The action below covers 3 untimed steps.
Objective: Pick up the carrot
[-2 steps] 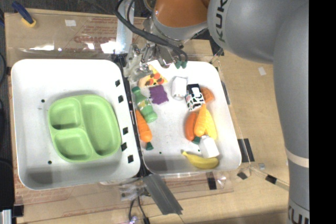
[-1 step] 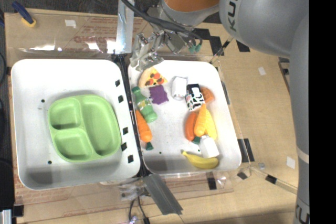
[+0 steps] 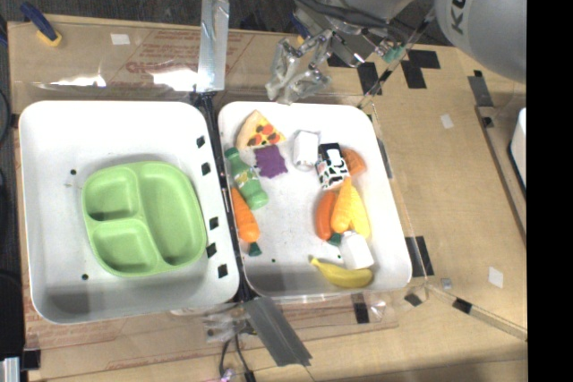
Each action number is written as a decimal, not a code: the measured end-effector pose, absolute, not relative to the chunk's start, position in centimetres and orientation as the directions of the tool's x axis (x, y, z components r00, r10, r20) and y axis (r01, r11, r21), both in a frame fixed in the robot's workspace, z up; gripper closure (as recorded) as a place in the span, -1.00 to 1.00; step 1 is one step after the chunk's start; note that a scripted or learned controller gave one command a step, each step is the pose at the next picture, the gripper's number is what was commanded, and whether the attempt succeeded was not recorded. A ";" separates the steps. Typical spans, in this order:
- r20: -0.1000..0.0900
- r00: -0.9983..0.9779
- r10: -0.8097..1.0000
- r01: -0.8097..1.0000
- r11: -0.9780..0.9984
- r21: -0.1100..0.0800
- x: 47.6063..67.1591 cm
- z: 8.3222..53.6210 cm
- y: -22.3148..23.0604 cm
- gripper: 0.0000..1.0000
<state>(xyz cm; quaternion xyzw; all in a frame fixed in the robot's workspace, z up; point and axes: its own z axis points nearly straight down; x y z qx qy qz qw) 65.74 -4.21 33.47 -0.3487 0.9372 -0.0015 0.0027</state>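
Note:
The carrot (image 3: 245,219), orange and tapered, lies along the left wall of the right bin (image 3: 387,192), just below a green bottle (image 3: 243,178). A second orange, carrot-like piece (image 3: 325,215) rests mid-bin against a yellow corn cob (image 3: 354,208). My gripper (image 3: 294,76) hovers over the bin's far rim, well above and behind the carrot. Its fingers are spread, with nothing between them.
The right bin also holds a pizza slice (image 3: 260,132), a purple piece (image 3: 269,161), a white cup (image 3: 305,148), a black-and-white toy (image 3: 332,165), a banana (image 3: 342,275) and a white item (image 3: 356,251). A green divided plate (image 3: 143,217) sits in the left bin (image 3: 45,139).

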 end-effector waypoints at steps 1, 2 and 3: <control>0.004 -0.731 -0.682 -0.682 0.731 0.007 64.1 21.2 0.9 1.00; -0.003 -0.537 -0.844 -0.844 0.537 -0.004 65.7 26.9 0.4 1.00; -0.001 -0.351 -0.936 -0.936 0.351 -0.006 65.7 34.5 -8.2 1.00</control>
